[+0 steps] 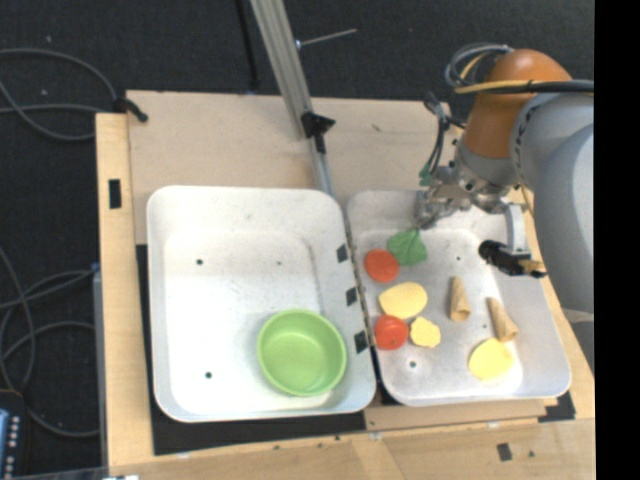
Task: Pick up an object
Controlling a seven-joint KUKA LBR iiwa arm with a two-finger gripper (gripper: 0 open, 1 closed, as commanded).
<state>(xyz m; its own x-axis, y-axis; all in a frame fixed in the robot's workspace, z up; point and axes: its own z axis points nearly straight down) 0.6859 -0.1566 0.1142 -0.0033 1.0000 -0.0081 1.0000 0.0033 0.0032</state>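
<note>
The right bin (540,378) holds a green leafy piece (407,247), two red round pieces (380,265) (390,333), three yellow pieces (403,299) (425,334) (491,359) and two tan cone-shaped pieces (458,298) (501,319). My gripper (432,212) hangs over the far left part of the right bin, just above and behind the green leafy piece. Nothing shows between its fingers.
A green bowl (301,352) sits in the near right corner of the left bin (200,268). A slanted aluminium post (285,63) rises behind the bins. The grey arm and orange band (510,98) fill the far right. Cables lie on the dark floor at left.
</note>
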